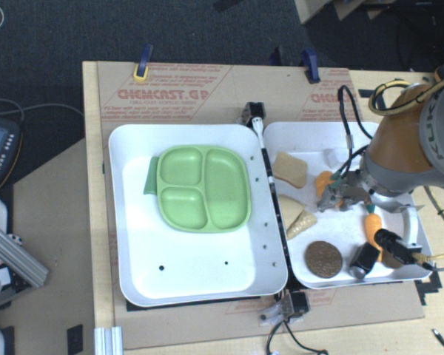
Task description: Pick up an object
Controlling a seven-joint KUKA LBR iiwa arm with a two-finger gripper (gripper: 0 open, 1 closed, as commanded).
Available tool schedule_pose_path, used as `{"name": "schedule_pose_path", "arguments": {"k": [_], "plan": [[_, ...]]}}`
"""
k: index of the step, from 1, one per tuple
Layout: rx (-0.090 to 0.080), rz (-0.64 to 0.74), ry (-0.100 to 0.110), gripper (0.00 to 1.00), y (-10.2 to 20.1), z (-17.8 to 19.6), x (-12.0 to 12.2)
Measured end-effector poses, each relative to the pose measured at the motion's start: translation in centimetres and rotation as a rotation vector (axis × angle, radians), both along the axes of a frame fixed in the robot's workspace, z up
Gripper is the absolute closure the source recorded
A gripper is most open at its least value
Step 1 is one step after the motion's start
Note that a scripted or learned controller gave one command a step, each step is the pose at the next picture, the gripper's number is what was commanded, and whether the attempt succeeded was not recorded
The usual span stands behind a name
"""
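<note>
My gripper (334, 197) hangs low over the middle of the right bin (311, 133), reaching in from the right. An orange carrot-like piece (323, 182) lies right at its left side, touching or nearly touching it; I cannot tell whether it sits between the fingers. A second orange piece (372, 225) lies just right of the gripper. A tan bread-like chunk (290, 169) rests at the bin's upper left. Toward the front left lies a cream wedge (301, 224), with a brown round cookie (323, 259) in front of it.
The left bin (200, 272) holds a green divided plate (203, 188) in its upper half. A ridge (270, 198) where the two rims meet separates the bins. Blue and yellow clamps (142, 63) grip the board's far edge.
</note>
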State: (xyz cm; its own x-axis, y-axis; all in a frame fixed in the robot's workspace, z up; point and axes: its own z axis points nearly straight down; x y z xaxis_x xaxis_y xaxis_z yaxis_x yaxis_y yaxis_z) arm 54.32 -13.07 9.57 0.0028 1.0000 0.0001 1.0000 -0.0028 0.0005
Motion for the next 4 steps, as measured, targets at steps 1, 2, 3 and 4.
{"name": "schedule_pose_path", "arguments": {"k": [1, 2, 3, 4], "plan": [[-0.003, 0.002, -0.006, 1.0, -0.8, 5.9, -0.4], [-0.003, 0.004, -0.008, 1.0, -1.3, 12.2, -0.2], [-0.002, 0.004, -0.003, 1.0, -1.3, 13.0, -0.1], [0.0, 0.008, -0.003, 1.0, 3.0, 12.7, 1.4]]}}
